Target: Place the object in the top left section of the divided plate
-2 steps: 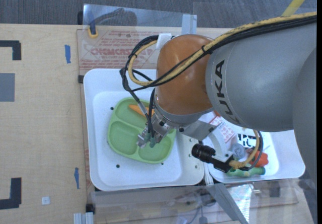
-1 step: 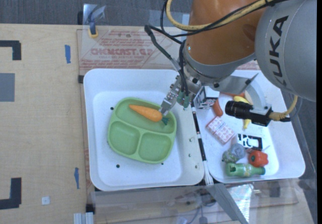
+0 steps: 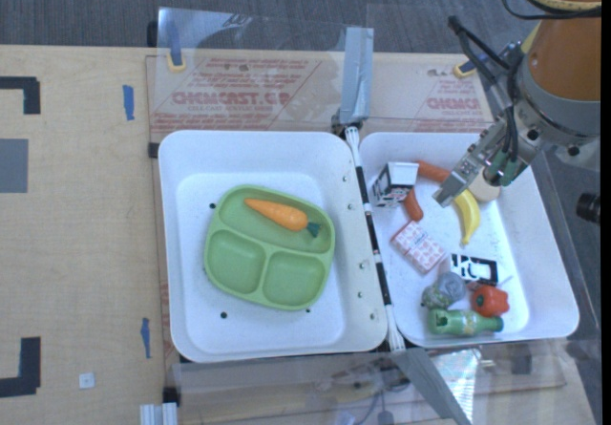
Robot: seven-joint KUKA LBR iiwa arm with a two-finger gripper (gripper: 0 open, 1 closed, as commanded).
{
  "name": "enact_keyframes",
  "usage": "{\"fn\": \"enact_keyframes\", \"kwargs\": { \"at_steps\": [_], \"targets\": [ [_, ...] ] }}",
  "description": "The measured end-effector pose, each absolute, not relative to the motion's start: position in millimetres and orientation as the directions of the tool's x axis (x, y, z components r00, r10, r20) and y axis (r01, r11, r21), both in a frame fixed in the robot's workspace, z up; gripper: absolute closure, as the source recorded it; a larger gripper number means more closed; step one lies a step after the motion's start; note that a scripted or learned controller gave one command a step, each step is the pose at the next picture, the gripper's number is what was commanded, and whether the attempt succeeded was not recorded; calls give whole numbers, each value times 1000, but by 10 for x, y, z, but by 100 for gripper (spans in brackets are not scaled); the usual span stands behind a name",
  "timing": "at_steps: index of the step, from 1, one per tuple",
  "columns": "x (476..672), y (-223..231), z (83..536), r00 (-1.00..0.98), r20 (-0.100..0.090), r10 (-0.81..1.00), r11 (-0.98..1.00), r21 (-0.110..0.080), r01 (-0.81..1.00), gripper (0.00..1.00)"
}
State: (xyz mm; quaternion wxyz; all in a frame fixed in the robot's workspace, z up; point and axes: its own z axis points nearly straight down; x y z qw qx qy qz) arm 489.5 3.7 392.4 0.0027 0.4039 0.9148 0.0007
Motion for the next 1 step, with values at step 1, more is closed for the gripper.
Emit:
{"fn": "enact_keyframes", "kwargs": {
  "at_steps": [1],
  "targets": [
    [5146,-758,4305,-620,-6,785,620,4,785,100]
  ]
}}
